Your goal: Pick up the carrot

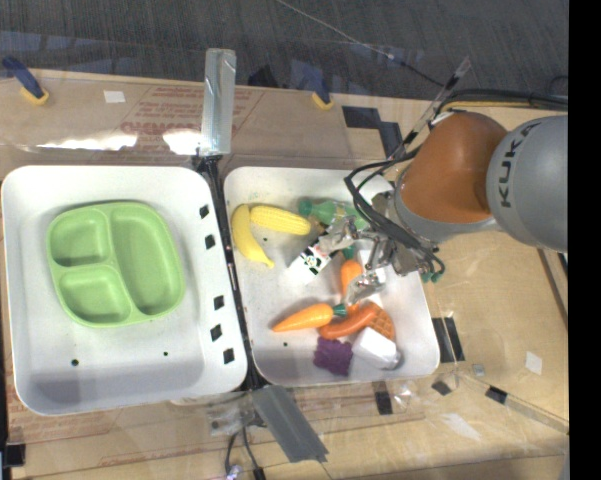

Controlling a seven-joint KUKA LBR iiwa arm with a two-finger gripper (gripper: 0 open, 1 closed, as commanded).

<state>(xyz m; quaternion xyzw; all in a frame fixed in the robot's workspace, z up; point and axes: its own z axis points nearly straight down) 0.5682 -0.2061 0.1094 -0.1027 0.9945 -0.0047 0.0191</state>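
The carrot [302,318] lies on the floor of the right bin [280,368], beside the purple block [332,354], not yet lifted; the gripper [365,268] hangs just above it, its grip impossible to tell

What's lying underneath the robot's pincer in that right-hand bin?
Beneath the pincer lie a small orange piece, then a carrot and a waffle-like piece lower down. The arm covers the bin's upper right corner, so anything there is hidden.
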